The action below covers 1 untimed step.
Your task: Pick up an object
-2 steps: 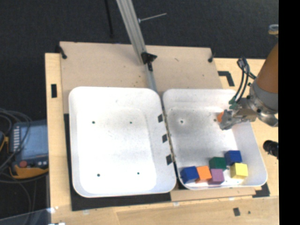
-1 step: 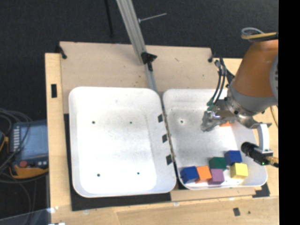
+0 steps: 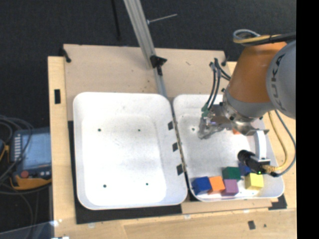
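Blocks, blue (image 3: 201,184), orange (image 3: 217,184), purple (image 3: 231,186), green (image 3: 231,173) and yellow (image 3: 254,181), line the right bin's (image 3: 199,156) near edge. Gripper (image 3: 205,129) hovers behind them, approach step; jaw state cannot be told. Next: descend over one block.

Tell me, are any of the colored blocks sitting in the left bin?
No, the blocks are bunched at the near edge of the right bin.

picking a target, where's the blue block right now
The blue block sits in the right bin, at its near-left corner, right beside the orange block.
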{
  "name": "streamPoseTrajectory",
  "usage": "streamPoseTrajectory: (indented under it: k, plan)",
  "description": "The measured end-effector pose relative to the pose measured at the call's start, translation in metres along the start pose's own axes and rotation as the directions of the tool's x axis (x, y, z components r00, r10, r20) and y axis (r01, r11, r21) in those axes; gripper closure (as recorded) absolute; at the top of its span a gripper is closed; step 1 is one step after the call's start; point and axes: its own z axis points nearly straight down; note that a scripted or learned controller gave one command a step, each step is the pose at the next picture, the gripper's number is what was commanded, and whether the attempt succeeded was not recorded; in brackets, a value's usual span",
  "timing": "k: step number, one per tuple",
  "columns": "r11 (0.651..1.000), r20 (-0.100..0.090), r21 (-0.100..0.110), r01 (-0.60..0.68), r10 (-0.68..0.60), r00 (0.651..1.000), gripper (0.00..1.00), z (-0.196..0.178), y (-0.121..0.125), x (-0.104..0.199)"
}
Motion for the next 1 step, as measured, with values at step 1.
streamPoseTrajectory:
  k: [1]
  plan:
    - [1.000,-0.001,-0.005,0.003,-0.003,1.000,1.00,-0.0088,0.0011,0.0554]
